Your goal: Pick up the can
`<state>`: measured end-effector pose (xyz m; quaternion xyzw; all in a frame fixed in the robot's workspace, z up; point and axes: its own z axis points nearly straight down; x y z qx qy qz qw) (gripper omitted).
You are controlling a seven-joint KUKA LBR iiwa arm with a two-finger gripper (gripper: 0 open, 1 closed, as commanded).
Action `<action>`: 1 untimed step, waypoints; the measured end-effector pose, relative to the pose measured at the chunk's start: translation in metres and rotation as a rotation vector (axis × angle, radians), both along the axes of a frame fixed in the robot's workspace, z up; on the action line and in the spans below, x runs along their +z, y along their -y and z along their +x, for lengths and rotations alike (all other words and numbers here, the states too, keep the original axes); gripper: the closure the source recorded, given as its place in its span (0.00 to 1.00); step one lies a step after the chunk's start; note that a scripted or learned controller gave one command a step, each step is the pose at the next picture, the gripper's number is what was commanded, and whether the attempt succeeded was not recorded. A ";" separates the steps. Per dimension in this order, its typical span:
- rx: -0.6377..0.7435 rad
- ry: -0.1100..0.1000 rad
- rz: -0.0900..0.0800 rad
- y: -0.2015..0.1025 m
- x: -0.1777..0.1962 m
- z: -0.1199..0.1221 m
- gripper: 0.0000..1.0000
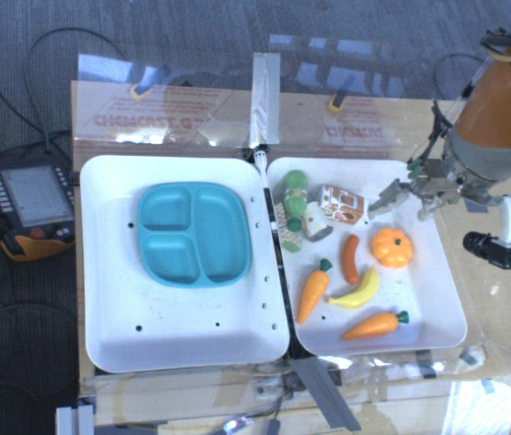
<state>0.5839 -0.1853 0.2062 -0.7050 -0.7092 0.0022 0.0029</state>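
Observation:
The can (290, 229) lies on its side in the right bin (437, 284), against the divider at the bin's left side, its label pale and greenish. My gripper (406, 205) hangs over the bin's upper right part, just above the orange pumpkin (391, 247) and well to the right of the can. Its two fingers are spread open with nothing between them. The grey arm with its orange band (494, 107) comes in from the right edge.
Around the can are a green vegetable (294, 191), a white and red box (342, 205) and a white piece (317, 222). A sausage (351, 256), a banana (357, 290) and two carrots (312, 291) (375, 324) lie lower down. The left bin holds a blue divided plate (192, 234).

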 end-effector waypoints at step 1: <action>0.017 -0.001 0.001 -0.080 -0.106 -0.036 0.00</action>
